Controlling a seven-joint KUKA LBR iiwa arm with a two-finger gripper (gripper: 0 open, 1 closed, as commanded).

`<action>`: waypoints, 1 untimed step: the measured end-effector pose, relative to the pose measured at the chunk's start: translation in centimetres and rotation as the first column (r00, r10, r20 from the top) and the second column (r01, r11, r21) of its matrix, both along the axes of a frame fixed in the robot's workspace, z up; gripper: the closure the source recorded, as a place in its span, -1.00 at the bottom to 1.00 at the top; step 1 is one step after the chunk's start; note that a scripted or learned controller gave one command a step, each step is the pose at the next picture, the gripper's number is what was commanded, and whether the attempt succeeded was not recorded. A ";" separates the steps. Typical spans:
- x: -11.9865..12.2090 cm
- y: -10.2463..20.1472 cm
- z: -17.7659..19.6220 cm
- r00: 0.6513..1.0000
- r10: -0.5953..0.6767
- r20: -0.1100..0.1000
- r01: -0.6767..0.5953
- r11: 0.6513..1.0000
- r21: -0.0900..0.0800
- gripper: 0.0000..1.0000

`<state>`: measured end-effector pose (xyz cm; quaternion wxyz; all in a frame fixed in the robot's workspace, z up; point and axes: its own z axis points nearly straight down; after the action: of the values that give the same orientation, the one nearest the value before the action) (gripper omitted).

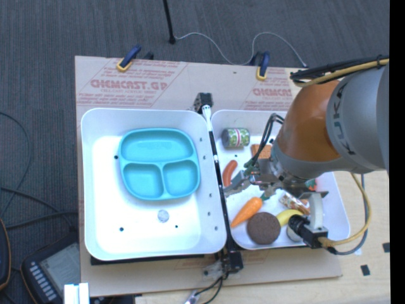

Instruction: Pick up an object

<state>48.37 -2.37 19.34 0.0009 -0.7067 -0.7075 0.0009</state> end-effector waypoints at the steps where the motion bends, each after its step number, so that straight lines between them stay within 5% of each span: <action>1: 0.0 0.0 0.0 1.000 0.000 0.000 0.000 1.000 0.000 -1.00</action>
<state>48.37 -2.37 19.34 0.0009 -0.7067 -0.7075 0.0009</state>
